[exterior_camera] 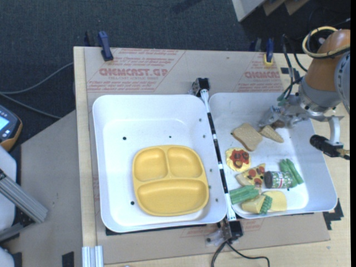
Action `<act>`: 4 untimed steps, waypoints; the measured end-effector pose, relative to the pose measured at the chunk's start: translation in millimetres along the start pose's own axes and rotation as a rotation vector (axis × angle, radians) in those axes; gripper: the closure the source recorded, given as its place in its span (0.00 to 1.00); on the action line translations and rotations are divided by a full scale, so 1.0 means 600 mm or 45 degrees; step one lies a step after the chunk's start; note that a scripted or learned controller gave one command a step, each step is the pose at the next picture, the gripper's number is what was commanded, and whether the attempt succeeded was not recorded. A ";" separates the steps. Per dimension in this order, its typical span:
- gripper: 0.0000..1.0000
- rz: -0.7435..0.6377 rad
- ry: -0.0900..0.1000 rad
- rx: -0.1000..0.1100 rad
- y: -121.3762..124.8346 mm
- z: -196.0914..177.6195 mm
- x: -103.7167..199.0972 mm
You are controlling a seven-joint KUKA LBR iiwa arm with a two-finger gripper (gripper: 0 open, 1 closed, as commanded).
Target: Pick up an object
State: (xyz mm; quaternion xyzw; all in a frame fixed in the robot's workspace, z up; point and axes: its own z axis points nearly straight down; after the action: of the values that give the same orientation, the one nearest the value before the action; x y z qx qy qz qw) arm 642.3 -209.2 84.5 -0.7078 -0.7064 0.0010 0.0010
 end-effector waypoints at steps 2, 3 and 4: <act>0.00 -0.008 -0.001 -0.008 0.043 -0.001 0.074; 0.00 0.000 0.000 -0.001 0.005 -0.001 0.047; 0.00 -0.009 -0.001 -0.007 0.042 -0.001 0.145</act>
State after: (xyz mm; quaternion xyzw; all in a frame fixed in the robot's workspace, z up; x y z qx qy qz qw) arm 667.8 -122.0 85.0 -0.7053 -0.7089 -0.0007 -0.0012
